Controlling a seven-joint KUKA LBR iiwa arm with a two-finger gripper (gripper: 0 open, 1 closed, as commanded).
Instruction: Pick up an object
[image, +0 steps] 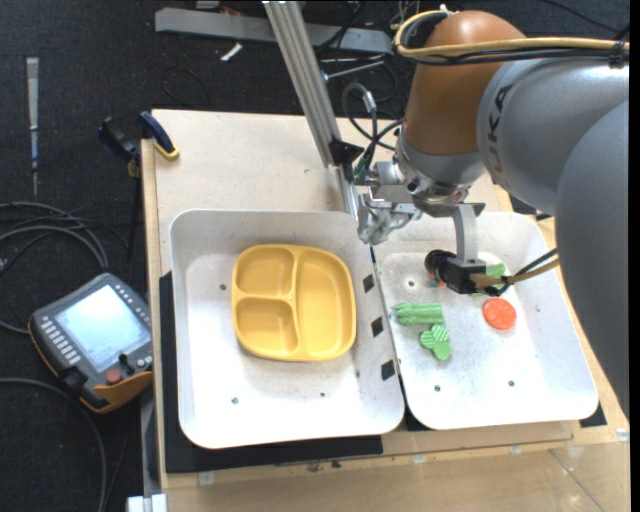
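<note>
Right now the arm (540, 110) reaches in from the right, and its gripper (373, 228) hangs over the far end of the seam where the two bins meet. Whether the gripper is open or closed cannot be told from this angle, and no object can be seen in its grasp.

The left bin (200, 400) holds a yellow plate (295, 302) with three compartments. It lies flat near the middle of the bin, nearer and to the left of the gripper, and apart from it.

The right bin (520, 395) holds the smaller things. A green stick (417, 313) lies crosswise close to the seam, on the near side of the gripper. Just beside it, a little nearer and to the right, sits a green lump (436, 343); the two look close enough to touch, but that is not certain. An orange disc (499, 314) rests to the right of the stick, well clear of it. A small pale green piece (492, 270) lies farther back, beyond the disc.

Both bins sit on a pale bench (250, 160). A blue and yellow clamp (150, 135) lies at the bench's far left corner, and a slanted metal rail (305, 85) rises behind the bins. Off the bench to the left, a handheld controller (92, 340) with a screen lies among cables.
</note>
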